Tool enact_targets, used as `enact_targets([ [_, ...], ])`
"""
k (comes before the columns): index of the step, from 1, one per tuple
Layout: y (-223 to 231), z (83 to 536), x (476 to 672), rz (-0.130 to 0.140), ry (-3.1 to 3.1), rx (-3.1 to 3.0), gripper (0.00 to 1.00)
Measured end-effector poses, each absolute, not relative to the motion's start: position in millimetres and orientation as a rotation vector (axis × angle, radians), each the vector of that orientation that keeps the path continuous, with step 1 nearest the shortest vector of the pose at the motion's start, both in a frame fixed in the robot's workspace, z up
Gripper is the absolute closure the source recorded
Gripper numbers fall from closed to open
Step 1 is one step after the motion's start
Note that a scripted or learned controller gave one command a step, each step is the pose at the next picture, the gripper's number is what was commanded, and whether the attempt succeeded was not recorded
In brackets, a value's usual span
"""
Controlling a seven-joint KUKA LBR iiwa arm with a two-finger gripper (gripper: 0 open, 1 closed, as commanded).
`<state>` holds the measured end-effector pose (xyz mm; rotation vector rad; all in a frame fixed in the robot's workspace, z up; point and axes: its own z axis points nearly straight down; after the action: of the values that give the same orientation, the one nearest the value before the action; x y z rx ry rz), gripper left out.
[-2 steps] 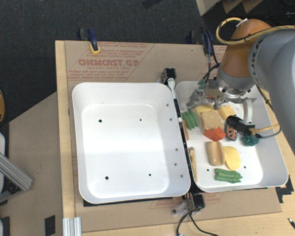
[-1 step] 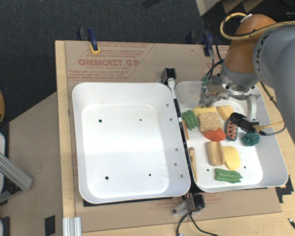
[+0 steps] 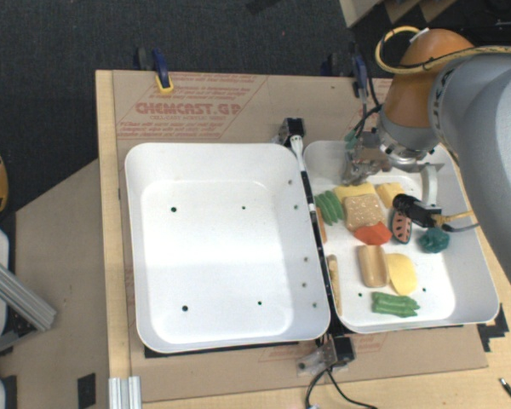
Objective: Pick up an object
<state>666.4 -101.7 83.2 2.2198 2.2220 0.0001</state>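
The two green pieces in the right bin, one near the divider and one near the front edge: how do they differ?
The green piece by the divider is darker and lies slanted along the bin's left wall, touching the tan cracker-like block. The green piece near the front is lighter, lies nearly crosswise, and sits just below the yellow piece. Both are elongated, pod-like toys in the right bin.

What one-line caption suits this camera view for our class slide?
A grey robot arm's gripper hangs over the right bin, crowded with toy food, beside the left bin.
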Motion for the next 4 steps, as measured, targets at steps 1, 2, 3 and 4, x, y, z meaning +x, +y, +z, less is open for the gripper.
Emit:
enact_targets([
  [1, -110.4, 85.2, 666.7, 0.001, 2.219, 2.220, 1.00],
  [2, -119.6, 85.3, 666.8, 0.002, 2.218, 2.220, 1.00],
  [3, -17.4, 193.2, 670.0, 0.020, 2.228, 2.204, 1.00],
  [4, 68.2, 263.1, 668.0, 0.015, 2.227, 2.207, 1.00],
])
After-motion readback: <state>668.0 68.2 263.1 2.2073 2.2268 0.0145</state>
